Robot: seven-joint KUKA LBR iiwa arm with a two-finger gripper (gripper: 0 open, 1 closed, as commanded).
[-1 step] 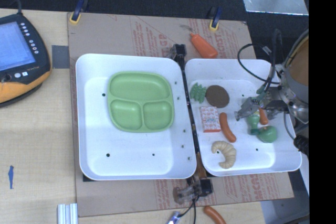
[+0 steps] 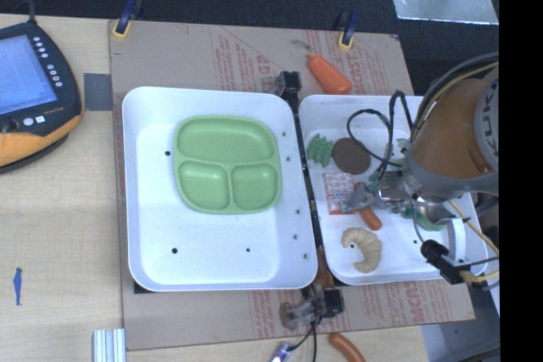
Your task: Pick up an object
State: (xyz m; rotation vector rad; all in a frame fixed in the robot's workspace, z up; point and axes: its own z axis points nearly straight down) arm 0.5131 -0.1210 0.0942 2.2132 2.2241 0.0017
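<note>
Our claw (image 2: 366,201) hovers low in the right bin (image 2: 399,274), finger state unclear. A small orange piece (image 2: 371,219) lies just beneath it; next we must close squarely and lift.

Not much to read here tbh. The arm (image 2: 475,127) has big letters on its grey shell at the right edge, looks like "KU", the rest cut off. The cardboard sheet (image 2: 246,55) under the bins has faint red print, too blurry to make out.
</note>
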